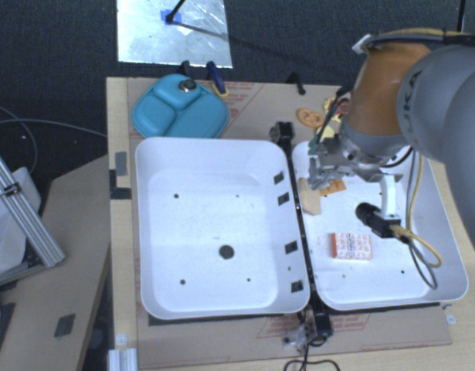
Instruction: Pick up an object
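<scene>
We judge the reach step: our pincer (324, 178) hangs low over a tan piece (310, 198) in the right bin (442, 242). We cannot tell its state; next it must settle squarely on that piece.

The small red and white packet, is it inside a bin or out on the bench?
Inside. The red and white packet lies flat on the floor of the right bin, within its rim, near the bin's middle.

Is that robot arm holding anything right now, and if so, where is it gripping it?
Cannot tell: the gripper sits low over a tan object in the right bin.
</scene>
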`<state>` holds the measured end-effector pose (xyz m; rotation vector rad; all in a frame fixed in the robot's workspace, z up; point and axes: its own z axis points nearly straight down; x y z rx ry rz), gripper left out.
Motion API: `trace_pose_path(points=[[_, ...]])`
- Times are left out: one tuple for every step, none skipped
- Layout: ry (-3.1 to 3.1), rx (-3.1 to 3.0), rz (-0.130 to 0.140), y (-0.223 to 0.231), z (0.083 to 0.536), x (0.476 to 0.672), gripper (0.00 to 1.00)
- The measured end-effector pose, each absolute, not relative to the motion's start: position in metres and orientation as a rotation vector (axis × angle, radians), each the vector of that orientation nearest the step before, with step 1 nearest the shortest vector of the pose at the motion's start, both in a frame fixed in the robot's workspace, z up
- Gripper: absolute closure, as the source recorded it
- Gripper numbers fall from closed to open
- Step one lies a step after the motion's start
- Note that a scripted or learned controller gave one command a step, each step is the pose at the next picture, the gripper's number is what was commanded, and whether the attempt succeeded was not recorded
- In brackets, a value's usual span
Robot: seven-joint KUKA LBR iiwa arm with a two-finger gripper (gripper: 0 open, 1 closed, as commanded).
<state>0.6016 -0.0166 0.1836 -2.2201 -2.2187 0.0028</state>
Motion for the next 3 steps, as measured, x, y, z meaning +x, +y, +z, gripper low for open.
trace_pose_path(points=[[-2.218, -2.22, 0.003, -0.012, 0.184, 0.533, 1.0], [-2.226, -2.211, 0.0, 0.038, 0.184, 0.485, 1.0], [-2.227, -2.22, -0.006, 0.034, 0.195, 0.488, 1.0]])
